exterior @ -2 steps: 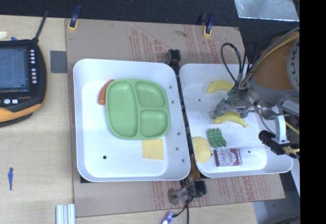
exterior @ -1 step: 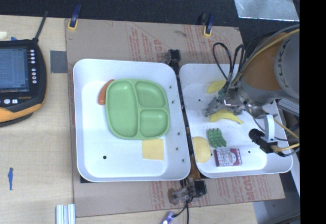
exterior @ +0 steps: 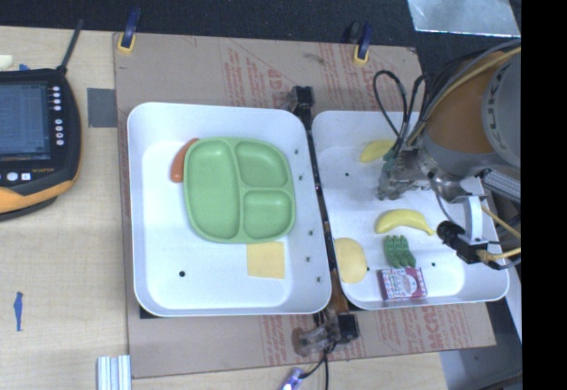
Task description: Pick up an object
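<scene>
Gripper [exterior: 396, 180] low in the right bin [exterior: 354, 295], its state cannot be told. Banana [exterior: 404, 221] at the gripper's 6 o'clock; green toy [exterior: 399, 250] and pink packet [exterior: 402, 284], print unreadable, below. Left bin [exterior: 146, 202]: green plate [exterior: 239, 190], yellow square [exterior: 267, 261].

Count by kind, camera view.

- White bins: 2, a left bin [exterior: 142, 202] and a right bin [exterior: 350, 136].
- Green divided plate [exterior: 237, 189]: 1, three compartments.
- Orange-red piece [exterior: 179, 163] at the plate's left edge: 1, mostly hidden, kind unclear.
- Pale yellow square slice [exterior: 267, 260]: 1.
- Yellow banana-shaped items: 2, a larger one [exterior: 404, 221] and a partly hidden one [exterior: 376, 150].
- Round yellow item [exterior: 351, 259] on the right bin's rim: 1.
- Green ridged item [exterior: 398, 250]: 1.
- Pink printed packet [exterior: 401, 284]: 1.
- Handheld control pendant [exterior: 31, 144]: 1.
- Yellow-and-blue clamps on the board's far edge: 2, one left [exterior: 128, 32], one right [exterior: 360, 42].
</scene>
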`<state>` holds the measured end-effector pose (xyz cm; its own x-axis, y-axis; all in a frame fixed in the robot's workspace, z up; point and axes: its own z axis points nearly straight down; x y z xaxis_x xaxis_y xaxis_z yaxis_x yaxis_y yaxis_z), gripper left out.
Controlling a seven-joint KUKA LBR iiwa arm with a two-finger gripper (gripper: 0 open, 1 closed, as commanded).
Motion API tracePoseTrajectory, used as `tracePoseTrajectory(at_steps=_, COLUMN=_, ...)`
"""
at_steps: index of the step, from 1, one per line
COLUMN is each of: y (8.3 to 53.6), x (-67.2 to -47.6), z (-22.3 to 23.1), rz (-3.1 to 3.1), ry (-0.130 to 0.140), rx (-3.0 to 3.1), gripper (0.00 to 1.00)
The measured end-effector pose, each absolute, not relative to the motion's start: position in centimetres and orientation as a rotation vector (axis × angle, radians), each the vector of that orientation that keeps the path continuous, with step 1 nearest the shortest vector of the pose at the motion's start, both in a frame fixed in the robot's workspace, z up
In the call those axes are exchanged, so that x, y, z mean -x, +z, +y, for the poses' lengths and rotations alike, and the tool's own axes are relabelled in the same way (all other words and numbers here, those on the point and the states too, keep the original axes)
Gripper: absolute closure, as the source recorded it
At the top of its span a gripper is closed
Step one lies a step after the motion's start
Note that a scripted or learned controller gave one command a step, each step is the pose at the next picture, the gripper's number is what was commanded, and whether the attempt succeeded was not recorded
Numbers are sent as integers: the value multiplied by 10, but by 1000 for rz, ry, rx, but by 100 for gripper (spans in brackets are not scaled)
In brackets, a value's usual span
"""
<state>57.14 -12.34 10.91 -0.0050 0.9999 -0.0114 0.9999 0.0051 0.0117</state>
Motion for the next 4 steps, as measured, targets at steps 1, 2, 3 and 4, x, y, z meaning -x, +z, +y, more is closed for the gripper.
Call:
tracePoseTrajectory(at_steps=1, y=109, x=-571, z=-123, rz=2216, ry=0, rx=-2204, gripper=0)
tracePoseTrajectory(at_steps=2, y=91, x=-519, z=-162, rz=2228, ry=-7, rx=-2220, gripper=0)
tracePoseTrajectory(at_steps=3, y=144, x=-476, z=-198, rz=2225, ry=-2, rx=-2220, gripper=0)
tracePoseTrajectory(at_steps=4, y=91, x=-528, z=-188, rz=2230, ry=-4, rx=-2216, gripper=0)
